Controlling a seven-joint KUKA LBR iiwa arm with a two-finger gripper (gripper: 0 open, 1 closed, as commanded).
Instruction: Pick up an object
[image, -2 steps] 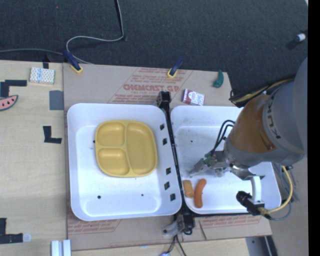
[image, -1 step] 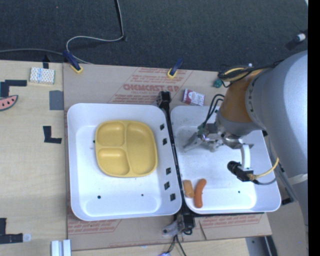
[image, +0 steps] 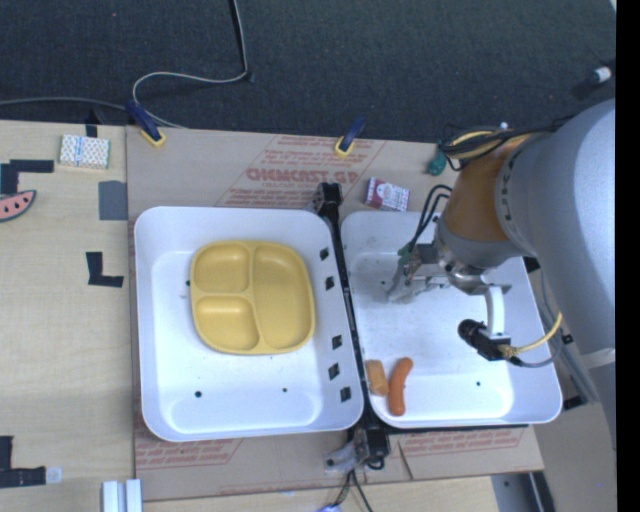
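- Left bin (image: 165, 400): holds a yellow divided plate (image: 252, 297), lying flat and fully visible.
- Right bin (image: 520, 400): an orange sausage (image: 399, 385) lies near the front wall, just beside a smaller tan piece (image: 377, 377) too small to identify.
- Hand (image: 408, 280): low over the right bin's floor, well apart from the sausage; finger opening blurred, cannot tell.
- Arm (image: 560, 210): cut off at the right.
- Surface (image: 60, 330): light wood with cardboard (image: 270, 170) under the bins; dark floor (image: 350, 50) behind.
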